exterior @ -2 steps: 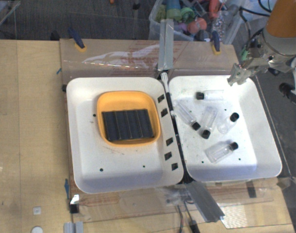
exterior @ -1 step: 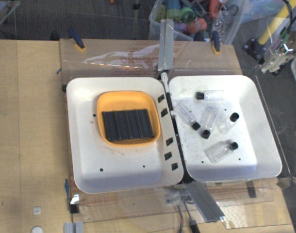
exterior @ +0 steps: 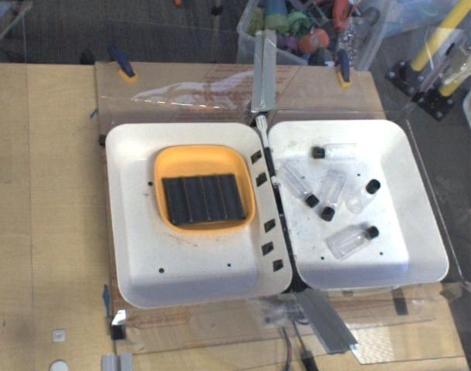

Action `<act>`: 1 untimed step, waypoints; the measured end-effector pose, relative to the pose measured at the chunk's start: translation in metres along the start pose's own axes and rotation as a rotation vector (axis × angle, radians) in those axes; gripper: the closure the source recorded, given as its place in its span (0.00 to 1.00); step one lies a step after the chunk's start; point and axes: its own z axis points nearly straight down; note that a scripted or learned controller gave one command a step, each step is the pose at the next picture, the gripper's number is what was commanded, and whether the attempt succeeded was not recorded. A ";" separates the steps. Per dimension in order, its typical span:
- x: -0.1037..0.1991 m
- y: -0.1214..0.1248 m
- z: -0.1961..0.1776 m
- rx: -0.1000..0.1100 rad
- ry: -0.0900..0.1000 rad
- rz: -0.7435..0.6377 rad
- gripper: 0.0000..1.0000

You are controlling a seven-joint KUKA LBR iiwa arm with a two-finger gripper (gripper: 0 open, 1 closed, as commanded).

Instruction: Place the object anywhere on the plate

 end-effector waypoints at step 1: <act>0.000 0.000 -0.028 -0.002 -0.001 -0.287 1.00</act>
